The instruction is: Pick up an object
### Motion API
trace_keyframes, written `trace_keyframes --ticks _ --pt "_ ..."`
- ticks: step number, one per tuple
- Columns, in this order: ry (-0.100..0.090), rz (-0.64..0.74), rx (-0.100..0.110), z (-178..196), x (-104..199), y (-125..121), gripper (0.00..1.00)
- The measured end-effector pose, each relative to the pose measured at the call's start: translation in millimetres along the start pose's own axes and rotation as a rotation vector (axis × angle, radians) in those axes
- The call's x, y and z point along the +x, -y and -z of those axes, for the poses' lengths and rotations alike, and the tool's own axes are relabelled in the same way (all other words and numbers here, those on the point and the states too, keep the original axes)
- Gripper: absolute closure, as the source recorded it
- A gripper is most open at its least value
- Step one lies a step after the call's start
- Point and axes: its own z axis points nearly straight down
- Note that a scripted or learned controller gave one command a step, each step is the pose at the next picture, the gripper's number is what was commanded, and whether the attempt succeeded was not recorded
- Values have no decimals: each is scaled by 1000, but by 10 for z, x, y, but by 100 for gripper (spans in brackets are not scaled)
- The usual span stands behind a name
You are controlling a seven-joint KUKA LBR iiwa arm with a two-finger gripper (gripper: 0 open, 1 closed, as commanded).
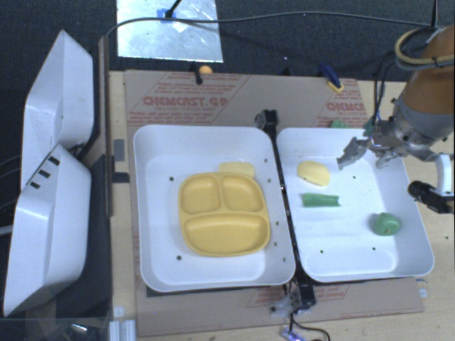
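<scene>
1. Left bin (153, 190): plain white, no pattern.
2. Right bin (355, 258): same plain white.
3. Divided tray (224, 215), lower centre: pale yellow all over.
4. Small flat piece (237, 168) just above the tray: lighter yellow.
5. Rounded lump (313, 172), centre right: pale yellow.
6. Long piece (320, 200) below the lump: mid green.
7. Round item (386, 224), lower right: brighter green.
8. Arm (430, 94), upper right: orange band over grey; gripper (370, 151) silver-grey metal.
9. Board (234, 94) under the bins: tan with red lettering.
10. Sheet (169, 20), top centre: shiny silver, blue tape spot.
11. Casings (53, 183), left edge: white.
12. Floor (306, 6): dark speckled grey.
</scene>
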Motion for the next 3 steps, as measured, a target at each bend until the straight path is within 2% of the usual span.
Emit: trace_keyframes --ticks 1,3 --pt "1 1 -5 26 1 -10 0" --pt "0 1 -2 -874 150 -45 0"
